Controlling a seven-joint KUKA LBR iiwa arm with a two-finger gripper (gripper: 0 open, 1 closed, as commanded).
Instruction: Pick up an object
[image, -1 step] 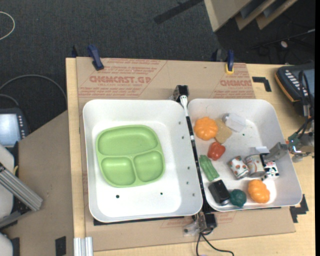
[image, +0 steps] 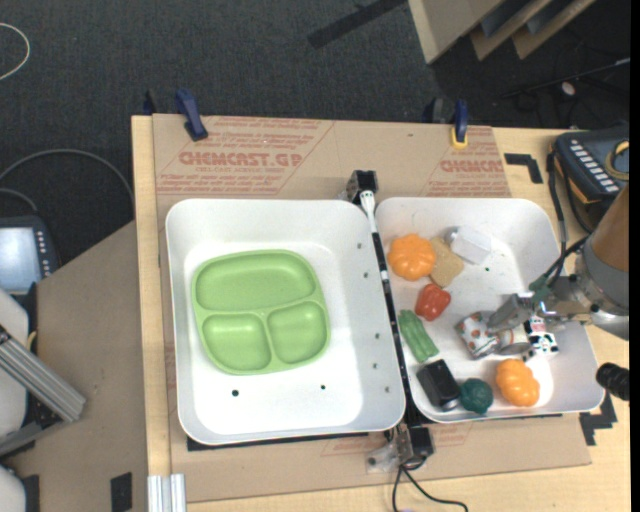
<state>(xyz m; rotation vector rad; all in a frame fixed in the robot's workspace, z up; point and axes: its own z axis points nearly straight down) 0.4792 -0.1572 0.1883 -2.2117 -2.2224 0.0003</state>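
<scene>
Your end effector (image: 505, 325) sits low in the right bin (image: 545, 225), reaching in from the right, and it is down among a tight knot of small things; I cannot tell how it is set, because the metal parts and the clutter run together there. The task names no particular object, so the nearest candidates are the small black-and-white toy (image: 543, 343) just beside the end effector and the orange fruit (image: 517, 382) a little nearer the front wall. That crowding is your main risk: you may close on an edge of the toy rather than its body, and it slips out as the arm lifts, or you nudge the orange fruit, which looks round and likely to roll toward the green ball (image: 477, 396) and the black block (image: 438, 382). The red pepper (image: 432, 301) and the green pod (image: 418, 335) lie close on the left, so a sideways drift could shove them against the divider between the bins. The orange pumpkin (image: 412, 256), the tan block (image: 447, 268) and the white piece (image: 470, 243) are farther back and look safe. The left bin (image: 190, 230) holds a green divided tray (image: 262, 311), well apart from the work. Watch also for the wrist pressing the right wall on a steep descent.
</scene>
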